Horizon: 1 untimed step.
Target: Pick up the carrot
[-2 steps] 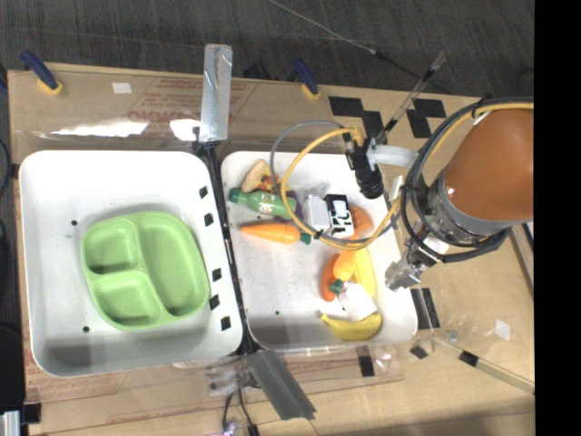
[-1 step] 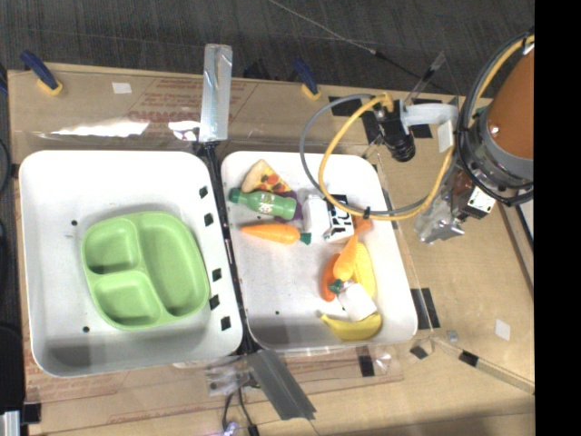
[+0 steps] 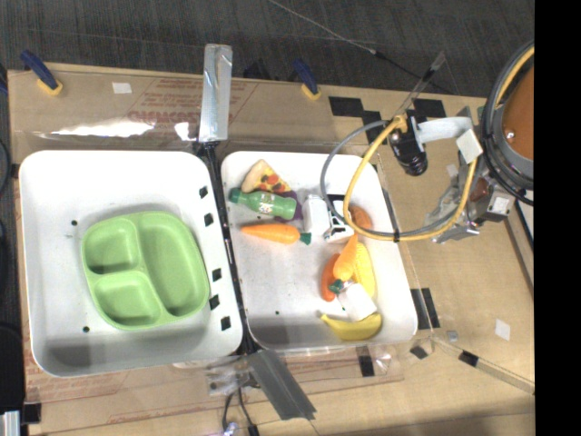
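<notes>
The carrot (image 3: 270, 233) lies flat in the upper middle of the right bin (image 3: 272, 321), its orange body pointing left and its green stub end to the right. Just above it, nearly touching, lies a green bottle (image 3: 265, 204), and above that a pizza slice (image 3: 263, 177) sits by the bin's far wall. Immediately right of the carrot's green end stands the gripper (image 3: 324, 218), a pale, whitish shape low in the bin; how far its claw is spread cannot be told from here, and nothing is visibly between its tips. A small orange-red piece (image 3: 362, 216) sits just right of it. Further toward the near right corner lie an orange bottle (image 3: 339, 274) and a banana (image 3: 359, 321), possibly overlapping. The left bin (image 3: 41, 243) holds a green divided plate (image 3: 145, 266)
</notes>
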### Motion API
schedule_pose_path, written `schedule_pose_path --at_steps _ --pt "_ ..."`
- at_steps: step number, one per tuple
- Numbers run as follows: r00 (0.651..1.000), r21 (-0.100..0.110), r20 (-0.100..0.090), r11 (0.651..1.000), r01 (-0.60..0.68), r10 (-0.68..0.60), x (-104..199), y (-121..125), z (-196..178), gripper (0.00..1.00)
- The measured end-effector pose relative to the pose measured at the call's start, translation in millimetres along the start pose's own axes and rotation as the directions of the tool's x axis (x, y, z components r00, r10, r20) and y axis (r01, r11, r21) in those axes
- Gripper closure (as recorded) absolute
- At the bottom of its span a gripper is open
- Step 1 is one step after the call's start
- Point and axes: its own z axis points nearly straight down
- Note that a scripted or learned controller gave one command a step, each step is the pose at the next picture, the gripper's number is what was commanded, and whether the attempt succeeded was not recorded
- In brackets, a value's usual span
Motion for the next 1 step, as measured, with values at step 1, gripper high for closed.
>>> schedule_pose_path --at_steps 1 --pt "1.000 0.001 0.003 1.000 0.010 -0.010 -9.5 2.1 8.1 1.00"
